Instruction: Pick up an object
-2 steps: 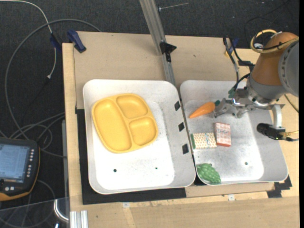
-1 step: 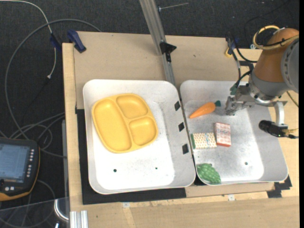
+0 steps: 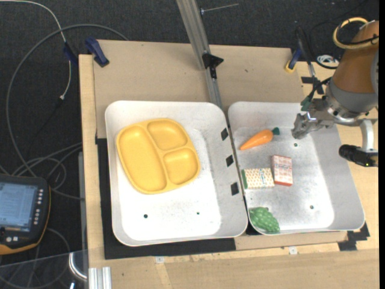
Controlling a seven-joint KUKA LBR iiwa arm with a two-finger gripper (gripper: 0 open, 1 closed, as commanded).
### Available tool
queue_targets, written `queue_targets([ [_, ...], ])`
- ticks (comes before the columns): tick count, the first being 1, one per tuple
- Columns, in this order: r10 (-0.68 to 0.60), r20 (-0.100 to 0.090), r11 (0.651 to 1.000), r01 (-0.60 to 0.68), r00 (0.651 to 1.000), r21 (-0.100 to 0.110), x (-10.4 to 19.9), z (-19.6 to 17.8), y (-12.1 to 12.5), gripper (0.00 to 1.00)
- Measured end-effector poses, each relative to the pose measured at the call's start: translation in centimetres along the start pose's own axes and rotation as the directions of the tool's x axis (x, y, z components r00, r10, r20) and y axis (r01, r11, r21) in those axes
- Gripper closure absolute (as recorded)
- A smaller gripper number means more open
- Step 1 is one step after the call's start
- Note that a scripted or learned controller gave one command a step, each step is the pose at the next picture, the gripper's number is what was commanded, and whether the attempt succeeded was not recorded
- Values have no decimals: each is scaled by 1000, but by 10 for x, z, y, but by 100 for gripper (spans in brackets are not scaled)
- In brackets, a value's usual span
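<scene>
The right bin (image 3: 337, 203) holds an orange toy carrot (image 3: 257, 139) near its back left, a red and white box (image 3: 282, 170) in the middle, a small patterned box (image 3: 259, 177) to that box's left, and a green leafy toy (image 3: 264, 219) at the front left corner. My gripper (image 3: 300, 129) hangs over the back right of this bin, to the right of the carrot's green tip and apart from it. Nothing shows between its fingers.
The left bin (image 3: 132, 221) carries a yellow divided tray (image 3: 158, 155). A slanted metal pole (image 3: 196, 26) rises behind the bins. Blue clamps (image 3: 96, 52) sit on the bench's back corners. A tablet (image 3: 21, 209) lies off the bench at the left.
</scene>
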State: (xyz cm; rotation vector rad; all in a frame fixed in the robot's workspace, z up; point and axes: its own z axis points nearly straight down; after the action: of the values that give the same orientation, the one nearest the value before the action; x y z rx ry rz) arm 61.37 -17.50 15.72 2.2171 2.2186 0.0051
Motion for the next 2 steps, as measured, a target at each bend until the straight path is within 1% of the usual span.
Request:
queue_targets([
  [1,1,1,1000,-1,1000,-1,-7,-47,2,100],
  [2,0,2,1000,0,1000,-4,-12,-111,1,100],
])
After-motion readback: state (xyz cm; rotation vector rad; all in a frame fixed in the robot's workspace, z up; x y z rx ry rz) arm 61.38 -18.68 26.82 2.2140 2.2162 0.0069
